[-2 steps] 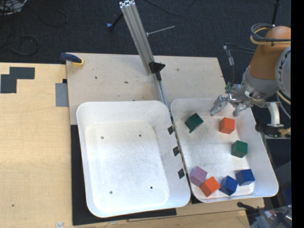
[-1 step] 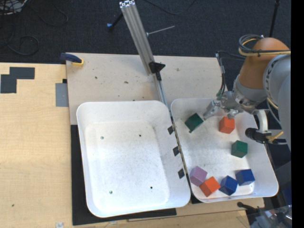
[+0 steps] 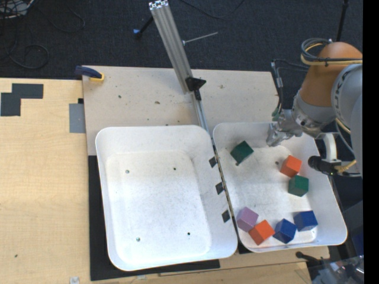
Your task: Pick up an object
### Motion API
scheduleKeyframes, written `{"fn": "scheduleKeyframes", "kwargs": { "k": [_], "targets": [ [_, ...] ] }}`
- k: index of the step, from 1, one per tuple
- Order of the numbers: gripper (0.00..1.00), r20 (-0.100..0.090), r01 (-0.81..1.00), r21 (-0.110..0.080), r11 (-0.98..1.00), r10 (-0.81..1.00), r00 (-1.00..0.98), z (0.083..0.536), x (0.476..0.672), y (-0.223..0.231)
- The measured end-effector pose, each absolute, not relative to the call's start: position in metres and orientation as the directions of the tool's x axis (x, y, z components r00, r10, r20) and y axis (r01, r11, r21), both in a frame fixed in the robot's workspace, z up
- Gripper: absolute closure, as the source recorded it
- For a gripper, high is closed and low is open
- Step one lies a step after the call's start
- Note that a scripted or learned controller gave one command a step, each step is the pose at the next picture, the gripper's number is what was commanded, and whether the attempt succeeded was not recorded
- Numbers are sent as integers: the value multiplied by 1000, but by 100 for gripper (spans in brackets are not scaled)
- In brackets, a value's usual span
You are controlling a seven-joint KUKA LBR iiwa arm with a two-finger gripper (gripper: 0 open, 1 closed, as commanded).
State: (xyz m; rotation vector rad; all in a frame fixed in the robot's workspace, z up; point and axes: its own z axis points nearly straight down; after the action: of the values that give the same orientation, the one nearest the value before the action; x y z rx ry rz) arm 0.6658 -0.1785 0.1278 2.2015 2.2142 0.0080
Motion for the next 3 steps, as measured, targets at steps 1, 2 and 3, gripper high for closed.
{"fn": "scheduleKeyframes", "kwargs": {
  "k": [1,2,3],
  "targets": [
    [100,-1,1000,4,3,1000,-3,192,665,-181],
    [100,-1,1000,6,7,1000,-7,254,663,-176],
    [100,-1,1000,-1,9,1000,-9,252,664,-176]
  ]
}}
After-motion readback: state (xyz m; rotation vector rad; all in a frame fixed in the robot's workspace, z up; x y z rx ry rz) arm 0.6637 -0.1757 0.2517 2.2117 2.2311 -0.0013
